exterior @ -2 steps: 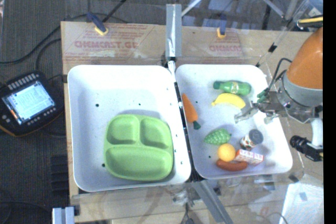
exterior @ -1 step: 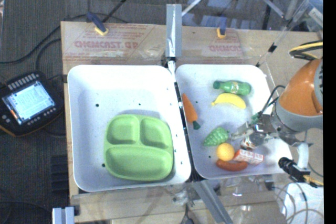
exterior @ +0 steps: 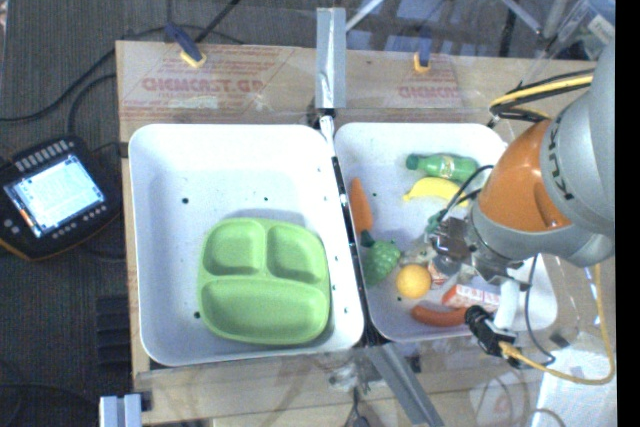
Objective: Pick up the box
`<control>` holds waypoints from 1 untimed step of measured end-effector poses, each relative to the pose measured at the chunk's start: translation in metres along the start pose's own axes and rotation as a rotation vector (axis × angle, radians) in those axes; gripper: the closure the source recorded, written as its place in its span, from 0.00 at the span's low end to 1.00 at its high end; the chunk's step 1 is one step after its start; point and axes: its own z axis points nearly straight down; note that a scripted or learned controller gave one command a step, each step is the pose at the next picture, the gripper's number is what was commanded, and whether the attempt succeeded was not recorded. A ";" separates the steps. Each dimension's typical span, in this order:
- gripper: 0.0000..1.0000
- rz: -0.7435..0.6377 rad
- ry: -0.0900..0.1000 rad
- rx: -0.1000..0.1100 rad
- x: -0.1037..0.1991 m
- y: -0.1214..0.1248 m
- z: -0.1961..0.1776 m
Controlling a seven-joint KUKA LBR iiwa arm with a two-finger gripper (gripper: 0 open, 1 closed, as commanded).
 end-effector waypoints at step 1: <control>1.00 0.000 0.002 0.003 0.001 0.000 -0.008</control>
